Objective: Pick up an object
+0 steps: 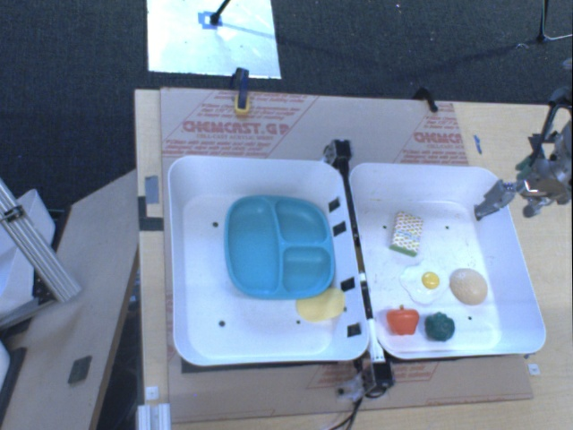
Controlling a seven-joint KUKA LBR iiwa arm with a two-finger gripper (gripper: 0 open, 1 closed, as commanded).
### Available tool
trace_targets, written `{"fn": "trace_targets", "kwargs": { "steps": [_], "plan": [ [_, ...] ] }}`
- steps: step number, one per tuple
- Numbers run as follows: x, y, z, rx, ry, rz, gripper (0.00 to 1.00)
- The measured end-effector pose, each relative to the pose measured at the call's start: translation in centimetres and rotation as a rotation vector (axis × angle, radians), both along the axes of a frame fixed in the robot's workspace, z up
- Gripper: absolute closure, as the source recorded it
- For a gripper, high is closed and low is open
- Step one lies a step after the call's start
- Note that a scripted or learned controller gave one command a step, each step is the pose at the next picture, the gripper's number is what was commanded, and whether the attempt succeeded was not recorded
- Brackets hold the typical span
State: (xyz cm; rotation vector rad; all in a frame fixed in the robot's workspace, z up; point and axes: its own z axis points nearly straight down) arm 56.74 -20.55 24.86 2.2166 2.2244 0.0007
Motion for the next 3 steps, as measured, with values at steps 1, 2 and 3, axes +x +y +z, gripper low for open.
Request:
{"fn": "trace_targets", "kwargs": {
  "steps": [1,2,3],
  "plan": [
    [-0.8,0.6,-4.9,0.001,0.002,-0.002,0.0],
    [-0.4,0.6,-9.1,0.0,0.001,-0.003,0.0],
    [-0.7,1.0,-15.1,0.001,0.002,-0.003,0.0]
  ]
}}
